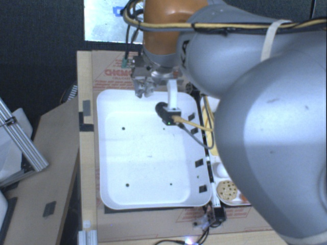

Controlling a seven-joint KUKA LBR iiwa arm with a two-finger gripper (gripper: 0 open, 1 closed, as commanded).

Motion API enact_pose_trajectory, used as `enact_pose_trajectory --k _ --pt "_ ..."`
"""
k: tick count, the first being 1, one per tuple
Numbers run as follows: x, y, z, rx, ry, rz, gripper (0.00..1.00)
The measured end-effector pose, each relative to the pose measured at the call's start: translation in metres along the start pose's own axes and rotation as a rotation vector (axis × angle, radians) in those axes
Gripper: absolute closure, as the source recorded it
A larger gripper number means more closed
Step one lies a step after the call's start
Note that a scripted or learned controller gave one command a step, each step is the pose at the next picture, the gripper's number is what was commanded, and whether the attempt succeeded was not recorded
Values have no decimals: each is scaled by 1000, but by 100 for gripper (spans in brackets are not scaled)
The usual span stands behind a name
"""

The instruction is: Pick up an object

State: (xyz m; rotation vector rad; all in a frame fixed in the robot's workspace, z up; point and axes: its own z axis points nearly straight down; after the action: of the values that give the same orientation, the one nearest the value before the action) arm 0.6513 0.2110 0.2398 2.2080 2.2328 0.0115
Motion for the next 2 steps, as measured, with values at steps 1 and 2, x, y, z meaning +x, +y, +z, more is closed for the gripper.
enact_pose_trajectory --k 1,2 --pt "24 18 8 3 -2 5 100" --pt "23 -1 -16 4 -3 7 100"
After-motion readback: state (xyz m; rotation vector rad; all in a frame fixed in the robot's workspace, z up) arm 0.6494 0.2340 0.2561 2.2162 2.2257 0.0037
